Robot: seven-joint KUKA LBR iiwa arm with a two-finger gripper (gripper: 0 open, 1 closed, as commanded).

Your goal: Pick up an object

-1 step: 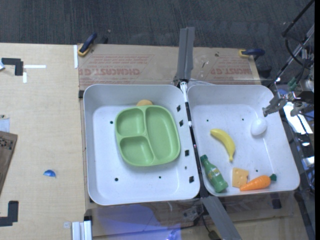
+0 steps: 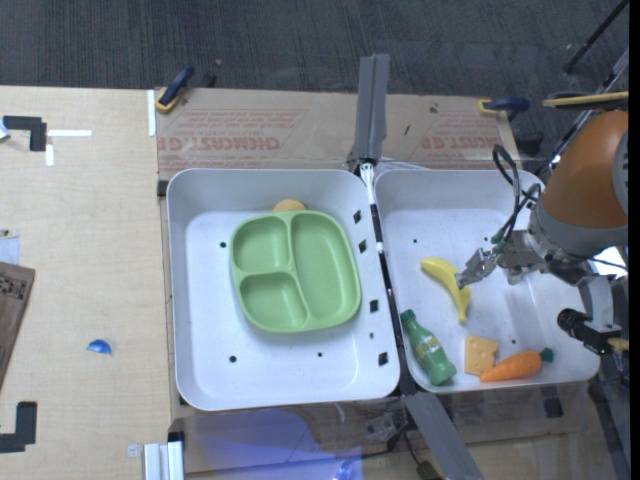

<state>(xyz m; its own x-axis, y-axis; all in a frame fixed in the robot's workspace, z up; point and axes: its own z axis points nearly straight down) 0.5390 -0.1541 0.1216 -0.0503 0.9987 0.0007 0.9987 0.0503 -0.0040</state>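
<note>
In the right bin (image 2: 440,213) lie a yellow banana (image 2: 446,281), a green bottle (image 2: 428,348), a yellow cheese wedge (image 2: 480,353) and an orange carrot (image 2: 515,365). My gripper (image 2: 476,268) hangs over the right bin, just to the right of the banana, its fingertips pointing left toward it. Nothing shows between its fingers. The grey arm with its orange band (image 2: 590,168) comes in from the right.
The left bin (image 2: 200,298) holds a green divided plate (image 2: 296,270) with a small yellow-orange object (image 2: 289,206) peeking out behind its far rim. A grey divider post (image 2: 372,108) stands between the bins at the back. Cardboard lies behind them.
</note>
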